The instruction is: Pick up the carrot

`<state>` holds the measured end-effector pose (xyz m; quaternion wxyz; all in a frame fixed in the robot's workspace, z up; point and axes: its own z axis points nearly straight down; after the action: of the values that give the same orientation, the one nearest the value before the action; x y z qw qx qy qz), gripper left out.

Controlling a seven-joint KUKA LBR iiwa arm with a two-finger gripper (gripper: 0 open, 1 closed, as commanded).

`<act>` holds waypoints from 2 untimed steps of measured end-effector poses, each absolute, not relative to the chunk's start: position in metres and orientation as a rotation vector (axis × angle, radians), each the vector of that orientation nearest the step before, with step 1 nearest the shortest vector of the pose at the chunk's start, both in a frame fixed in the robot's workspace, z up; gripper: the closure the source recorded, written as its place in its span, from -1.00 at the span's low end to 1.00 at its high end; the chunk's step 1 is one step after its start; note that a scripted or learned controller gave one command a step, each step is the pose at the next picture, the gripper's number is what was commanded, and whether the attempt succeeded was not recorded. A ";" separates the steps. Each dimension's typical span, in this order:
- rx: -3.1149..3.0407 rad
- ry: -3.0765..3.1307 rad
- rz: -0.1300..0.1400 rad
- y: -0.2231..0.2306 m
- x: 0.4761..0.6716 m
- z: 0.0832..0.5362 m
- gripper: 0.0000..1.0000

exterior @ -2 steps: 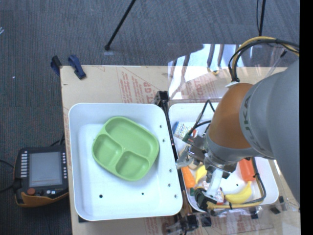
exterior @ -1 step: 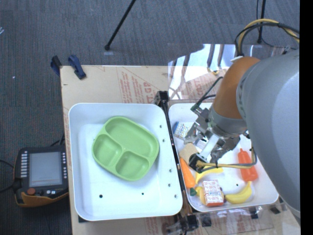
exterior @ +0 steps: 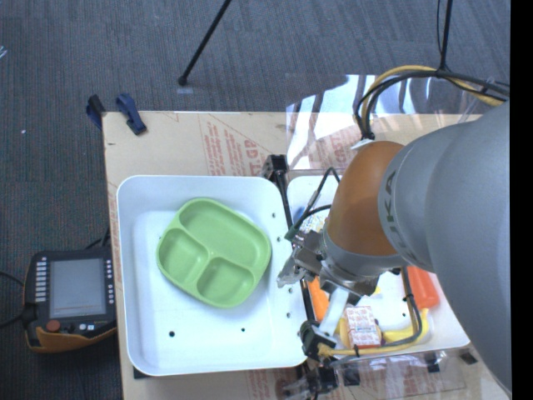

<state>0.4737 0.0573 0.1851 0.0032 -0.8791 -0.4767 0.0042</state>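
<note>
Arm low over the right bin, carrot at its 3 o'clock side

Looming closest to the lens, the grey arm (exterior: 454, 190) with its orange band (exterior: 366, 202) reaches in from 3 o'clock and covers most of the right bin (exterior: 306, 195). Its wrist points down toward the 6 o'clock end of that bin, close to the wall shared with the left bin (exterior: 133, 223). The jaws sit low in that corner, tangled among dark parts, and I cannot tell whether they are open or closed; nothing can be seen held between them.

The carrot (exterior: 424, 289) lies in the right bin on its 3 o'clock side, a stubby orange shape half hidden under the arm, well apart from the jaws. A thin orange sliver (exterior: 314, 299) shows beside the wrist at the bin's 9 o'clock wall; what it is cannot be made out. A small white packet with red print (exterior: 362, 327) lies between the two, toward 6 o'clock.

In the left bin a green three-part plate (exterior: 215, 252) rests flat, toward 2 o'clock from the middle.

On the bench (exterior: 191, 140), at its 11 o'clock corner, sits a blue clamp (exterior: 130, 114). A handheld control screen (exterior: 72, 295) lies on the floor at 8 o'clock
</note>
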 end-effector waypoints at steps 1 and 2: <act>-2.758 -1.487 0.022 0.055 0.474 0.193 1.00; -2.488 -1.913 0.007 -0.014 0.479 0.219 1.00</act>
<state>0.4794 -0.0144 0.2194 0.0014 -0.7927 -0.6096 0.0022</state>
